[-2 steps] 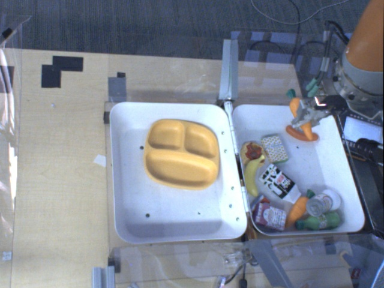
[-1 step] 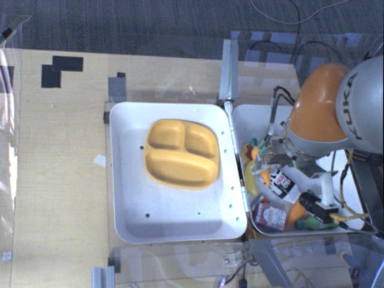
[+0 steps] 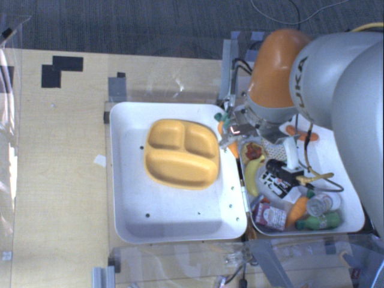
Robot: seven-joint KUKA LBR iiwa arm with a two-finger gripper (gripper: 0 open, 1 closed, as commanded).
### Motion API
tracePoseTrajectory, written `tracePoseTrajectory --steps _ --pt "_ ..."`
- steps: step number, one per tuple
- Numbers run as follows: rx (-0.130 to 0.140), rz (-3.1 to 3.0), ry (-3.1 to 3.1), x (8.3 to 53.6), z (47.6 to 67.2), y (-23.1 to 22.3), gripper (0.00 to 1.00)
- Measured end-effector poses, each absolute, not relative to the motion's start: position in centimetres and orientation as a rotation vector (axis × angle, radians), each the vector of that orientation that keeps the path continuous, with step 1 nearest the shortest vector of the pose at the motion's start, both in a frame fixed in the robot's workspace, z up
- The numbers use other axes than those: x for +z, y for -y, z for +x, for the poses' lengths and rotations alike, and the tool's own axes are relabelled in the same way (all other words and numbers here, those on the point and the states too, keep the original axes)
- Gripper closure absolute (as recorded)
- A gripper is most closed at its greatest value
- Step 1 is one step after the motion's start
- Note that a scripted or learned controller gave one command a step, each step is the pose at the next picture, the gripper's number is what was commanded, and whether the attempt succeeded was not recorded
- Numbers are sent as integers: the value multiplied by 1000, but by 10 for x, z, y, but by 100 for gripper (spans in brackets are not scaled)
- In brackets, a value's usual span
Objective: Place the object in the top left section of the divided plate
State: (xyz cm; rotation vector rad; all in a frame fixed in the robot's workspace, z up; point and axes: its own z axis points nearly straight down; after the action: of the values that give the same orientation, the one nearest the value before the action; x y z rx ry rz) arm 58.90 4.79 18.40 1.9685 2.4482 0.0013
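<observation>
— Above the seam between the two bins, how do we see the arm?

— We see the grey arm with its orange band [image 3: 277,65] reaching in from the right and bent steeply downward. Its claw [image 3: 231,131] hangs at the right wall of the left bin. Whether the claw is released or clenched we cannot tell, because the wrist hides it.

— And what do we find in the bins?

— In the shallow white left bin [image 3: 123,179] the yellow moulded plate with three sections [image 3: 182,161] lies flat, toward the far side. Its top left section [image 3: 165,134] is the compartment at the far left. The shallow white right bin [image 3: 345,185] is crowded. We make out a yellow banana [image 3: 251,177], a red fruit-like lump [image 3: 254,152] just beyond it, an orange carrot-shaped piece [image 3: 298,209], a silver can [image 3: 319,204], a green object [image 3: 318,222] and a dark red packet [image 3: 270,216]. Which of these is meant for the plate we cannot tell.

— And around them?

— We see a pale wooden worktop [image 3: 60,179] bearing black angular marks [image 3: 60,69], with grey carpet [image 3: 120,11] beyond it.
</observation>
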Motion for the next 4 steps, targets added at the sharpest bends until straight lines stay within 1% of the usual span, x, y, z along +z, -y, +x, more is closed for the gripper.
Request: tracePoseTrajectory --steps 1,2,3,4 --pt "4 1900 -2500 233 634 -108 100" --pt "2 1876 -2519 220 667 -160 100" --pt "2 1771 -2593 208 654 -168 100" --pt "5 1546 -2732 232 638 -194 100"
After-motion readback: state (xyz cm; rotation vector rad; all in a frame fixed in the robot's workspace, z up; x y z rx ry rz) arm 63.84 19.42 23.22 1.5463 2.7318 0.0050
